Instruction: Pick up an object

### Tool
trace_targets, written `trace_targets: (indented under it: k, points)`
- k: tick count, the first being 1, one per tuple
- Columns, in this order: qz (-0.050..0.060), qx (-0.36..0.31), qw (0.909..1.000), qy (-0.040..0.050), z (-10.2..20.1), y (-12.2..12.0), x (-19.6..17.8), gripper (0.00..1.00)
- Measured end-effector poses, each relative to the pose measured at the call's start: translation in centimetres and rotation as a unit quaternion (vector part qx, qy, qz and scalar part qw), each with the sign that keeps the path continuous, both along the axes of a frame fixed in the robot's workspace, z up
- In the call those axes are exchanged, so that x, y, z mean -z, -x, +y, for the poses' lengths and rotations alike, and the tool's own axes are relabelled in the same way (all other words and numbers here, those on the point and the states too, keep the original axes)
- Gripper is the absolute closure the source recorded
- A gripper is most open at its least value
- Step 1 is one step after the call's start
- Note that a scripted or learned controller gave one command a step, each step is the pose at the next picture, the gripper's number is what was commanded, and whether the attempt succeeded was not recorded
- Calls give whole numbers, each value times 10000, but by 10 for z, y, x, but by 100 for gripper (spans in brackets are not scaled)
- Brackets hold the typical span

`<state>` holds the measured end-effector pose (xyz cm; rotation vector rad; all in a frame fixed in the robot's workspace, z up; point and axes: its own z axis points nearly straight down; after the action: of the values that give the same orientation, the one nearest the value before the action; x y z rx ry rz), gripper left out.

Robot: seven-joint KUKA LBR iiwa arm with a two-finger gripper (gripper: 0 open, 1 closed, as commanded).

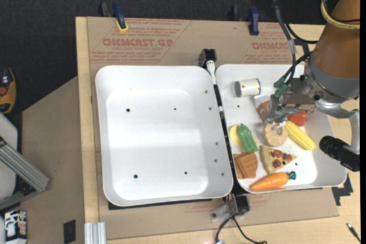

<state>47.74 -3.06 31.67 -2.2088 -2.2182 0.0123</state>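
— Over the right bin (320,177), the tool (278,117) is lowered onto a round beige piece (275,135); whether its grip is spread cannot be told.

— A miss is risked: a yellow corn (300,136), red piece (297,119) and pizza slice (277,158) are crowded close by and could be nudged.

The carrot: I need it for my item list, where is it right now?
The carrot lies in the right bin, at its front edge, just below the pizza slice and right of the waffle.
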Motion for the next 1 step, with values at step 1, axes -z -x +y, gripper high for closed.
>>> trace_targets:
  k: [1]
  points:
    - [-82,56,9999,33,-74,-12,-8,100]
